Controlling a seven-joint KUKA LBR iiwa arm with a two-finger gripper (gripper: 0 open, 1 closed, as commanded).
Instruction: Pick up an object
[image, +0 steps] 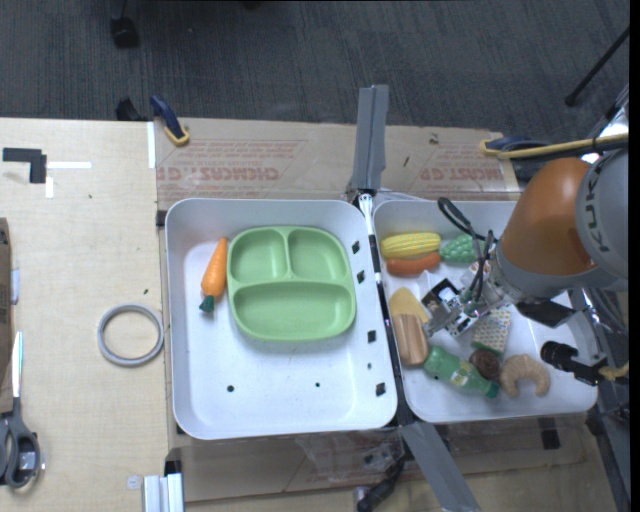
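The left bin holds a divided plate with a carrot just left of it. The right bin holds corn, a croissant and a bottle. A tape ring lies on the desk, left.

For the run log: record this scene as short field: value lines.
left bin: green divided plate, toy carrot beside its left edge
right bin: corn cob, green bottle, croissant, other toy food
gripper: low over the right bin's middle, among the toys
arm: reaches in from the right
bench: tape ring, scissors
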